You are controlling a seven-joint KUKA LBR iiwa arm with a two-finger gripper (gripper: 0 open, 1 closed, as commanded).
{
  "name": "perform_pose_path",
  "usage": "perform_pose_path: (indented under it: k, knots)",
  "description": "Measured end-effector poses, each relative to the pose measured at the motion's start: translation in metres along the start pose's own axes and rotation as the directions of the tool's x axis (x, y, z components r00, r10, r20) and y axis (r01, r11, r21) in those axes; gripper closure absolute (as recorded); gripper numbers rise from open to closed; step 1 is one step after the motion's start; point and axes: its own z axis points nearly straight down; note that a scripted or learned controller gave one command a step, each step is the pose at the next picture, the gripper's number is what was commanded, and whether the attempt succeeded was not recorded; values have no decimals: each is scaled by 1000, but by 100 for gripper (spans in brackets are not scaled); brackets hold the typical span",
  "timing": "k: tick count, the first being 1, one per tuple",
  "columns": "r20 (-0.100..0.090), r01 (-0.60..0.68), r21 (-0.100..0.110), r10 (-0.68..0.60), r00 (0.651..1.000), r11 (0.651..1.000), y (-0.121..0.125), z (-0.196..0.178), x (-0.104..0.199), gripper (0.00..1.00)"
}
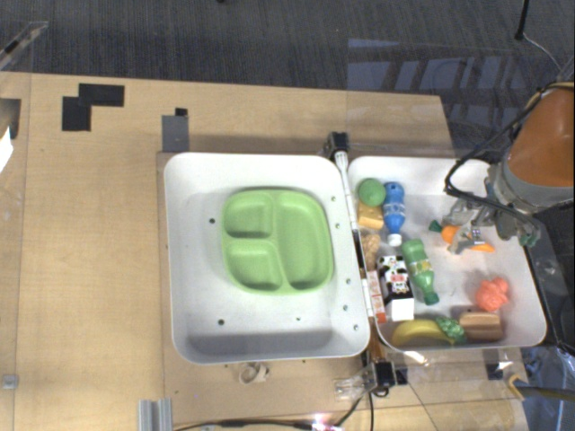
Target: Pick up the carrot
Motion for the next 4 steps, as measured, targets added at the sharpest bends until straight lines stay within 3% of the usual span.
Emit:
perform_pose_path:
  k: [1,2,3,4]
  knots:
    - [-1,1,-1,-1,1000,1000,0,1,0,0]
    - [13,6,2,-6,1000,1000,1,-13,-5,100]
    - [3,247,-7,-247,969,969,4,2,30,100]
    - [-11,246,-7,-246,969,969,1,8,35,0]
